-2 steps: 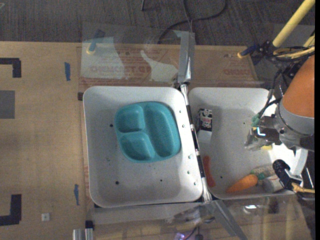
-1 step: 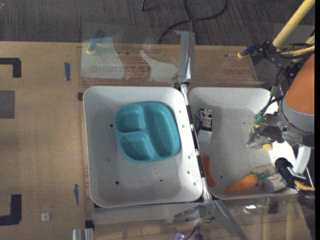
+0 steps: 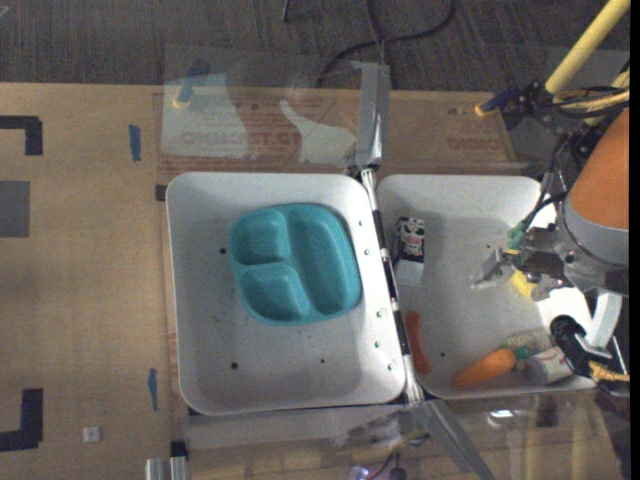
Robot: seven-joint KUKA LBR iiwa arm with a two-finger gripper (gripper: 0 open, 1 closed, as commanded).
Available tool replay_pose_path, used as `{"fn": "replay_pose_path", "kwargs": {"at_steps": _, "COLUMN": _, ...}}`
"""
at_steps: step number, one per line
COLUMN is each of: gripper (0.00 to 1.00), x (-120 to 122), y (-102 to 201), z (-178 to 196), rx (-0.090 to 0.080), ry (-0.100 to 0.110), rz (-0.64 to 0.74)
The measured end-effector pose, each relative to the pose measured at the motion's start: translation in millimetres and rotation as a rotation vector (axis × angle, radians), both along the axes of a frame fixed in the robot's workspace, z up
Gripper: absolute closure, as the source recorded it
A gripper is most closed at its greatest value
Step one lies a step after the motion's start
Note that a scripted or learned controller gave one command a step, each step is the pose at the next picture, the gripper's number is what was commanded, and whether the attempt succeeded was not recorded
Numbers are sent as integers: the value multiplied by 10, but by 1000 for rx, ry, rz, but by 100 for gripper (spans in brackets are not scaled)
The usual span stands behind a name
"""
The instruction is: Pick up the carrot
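Observation:
The carrot (image 3: 486, 368) is orange and lies flat near the front wall of the right bin (image 3: 450, 203), with its pale leafy end pointing right. My gripper (image 3: 503, 266) hangs over the right half of this bin, well behind the carrot and apart from it. The arm's grey wrist and orange band (image 3: 608, 178) hide the bin's right edge. Nothing shows in the gripper's grasp.
A thin red pepper-like item (image 3: 415, 341) lies by the right bin's left wall, and a small black-and-white carton (image 3: 411, 239) sits behind it. A yellow item (image 3: 523, 284) sits under the gripper. A grey cylinder (image 3: 545, 368) touches the carrot's leafy end. The left bin (image 3: 200, 368) holds a teal divided plate (image 3: 295, 264).

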State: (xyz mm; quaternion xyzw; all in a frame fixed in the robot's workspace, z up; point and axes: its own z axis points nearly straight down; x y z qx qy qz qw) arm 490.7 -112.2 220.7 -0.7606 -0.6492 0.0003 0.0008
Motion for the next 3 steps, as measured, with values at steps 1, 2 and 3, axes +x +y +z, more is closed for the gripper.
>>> {"fn": "replay_pose_path", "kwargs": {"at_steps": 1, "gripper": 0, "x": 0, "y": 0, "z": 0, "rx": 0, "ry": 0, "rz": 0}}
{"fn": "replay_pose_path", "kwargs": {"at_steps": 2, "gripper": 0, "x": -120, "y": -111, "z": -1073, "rx": 0, "ry": -1, "rz": 189}}
{"fn": "replay_pose_path", "kwargs": {"at_steps": 3, "gripper": 0, "x": -92, "y": -256, "z": -1325, "rx": 0, "ry": -8, "rz": 529}}
